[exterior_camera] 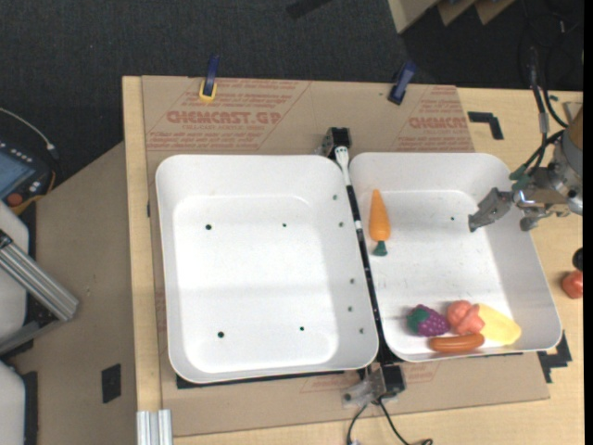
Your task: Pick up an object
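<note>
Looking down from the camera, the claw (484, 213) hangs over the right bin (519, 248) near its far right side; you cannot tell how wide it is, and nothing is in it. The toy carrot (379, 214) lies well to its left. The grapes (428, 321), sausage (457, 343) and yellow toy (500, 326) sit in the near corner.
</note>
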Motion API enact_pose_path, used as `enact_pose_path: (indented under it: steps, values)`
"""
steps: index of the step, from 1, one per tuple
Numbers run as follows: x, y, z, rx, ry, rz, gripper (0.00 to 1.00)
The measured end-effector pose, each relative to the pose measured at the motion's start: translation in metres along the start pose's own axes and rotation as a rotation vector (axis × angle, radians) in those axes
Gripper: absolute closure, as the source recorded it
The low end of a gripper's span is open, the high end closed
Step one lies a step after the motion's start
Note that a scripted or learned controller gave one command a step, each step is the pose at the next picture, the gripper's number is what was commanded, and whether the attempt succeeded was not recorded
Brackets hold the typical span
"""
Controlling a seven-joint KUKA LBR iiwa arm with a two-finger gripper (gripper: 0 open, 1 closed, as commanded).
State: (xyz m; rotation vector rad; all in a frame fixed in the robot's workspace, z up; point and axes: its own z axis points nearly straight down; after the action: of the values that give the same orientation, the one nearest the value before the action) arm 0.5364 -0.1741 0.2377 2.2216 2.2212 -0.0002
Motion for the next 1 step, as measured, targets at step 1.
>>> enact_pose_path:
  steps: [1]
  values:
    - [0.0593,-0.0292,0.0830,0.010,0.006,-0.004,0.00]
